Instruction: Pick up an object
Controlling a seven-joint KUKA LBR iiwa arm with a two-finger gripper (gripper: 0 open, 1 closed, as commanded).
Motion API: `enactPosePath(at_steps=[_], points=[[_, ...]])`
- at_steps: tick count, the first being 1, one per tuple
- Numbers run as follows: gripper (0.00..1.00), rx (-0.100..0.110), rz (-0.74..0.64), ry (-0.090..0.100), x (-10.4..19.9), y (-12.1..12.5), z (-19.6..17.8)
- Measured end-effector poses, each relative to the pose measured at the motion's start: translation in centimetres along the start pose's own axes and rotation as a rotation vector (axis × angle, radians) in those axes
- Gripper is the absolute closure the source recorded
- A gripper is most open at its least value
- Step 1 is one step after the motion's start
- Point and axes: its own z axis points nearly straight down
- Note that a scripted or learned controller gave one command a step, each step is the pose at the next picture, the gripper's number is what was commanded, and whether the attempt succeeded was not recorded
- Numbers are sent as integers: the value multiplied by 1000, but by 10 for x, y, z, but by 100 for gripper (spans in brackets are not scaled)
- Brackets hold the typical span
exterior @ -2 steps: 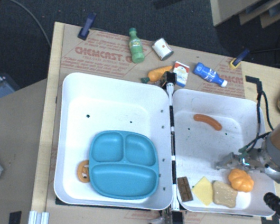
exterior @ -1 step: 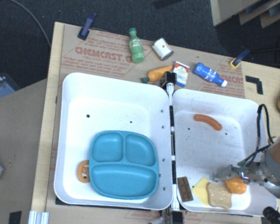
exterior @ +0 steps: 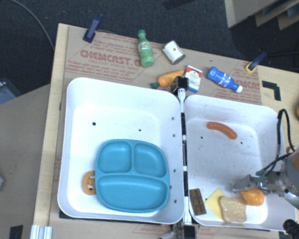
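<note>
The right bin (exterior: 263,122) holds an orange-red sausage (exterior: 221,129) near its back. At the bin's front lie a brown bar (exterior: 196,201), a yellow cheese slice (exterior: 213,200) and a slice of bread (exterior: 233,210). A small orange fruit (exterior: 252,196) rests at the front right. My gripper (exterior: 252,187) is low over that bin's right side, right above and touching or nearly touching the orange fruit. The grey arm comes in from the right edge.
The left bin (exterior: 83,104) holds a blue divided plate (exterior: 131,174) with a brown pretzel (exterior: 89,183) at its left edge. Behind the bins lie a green bottle (exterior: 146,49), a white can (exterior: 173,51), a carrot (exterior: 169,78), a small carton (exterior: 192,78) and a blue bottle (exterior: 224,79).
</note>
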Motion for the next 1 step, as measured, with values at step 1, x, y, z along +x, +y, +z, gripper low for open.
enactPosePath(at_steps=[1], points=[[100,-1,-4,2,101,17,9]])
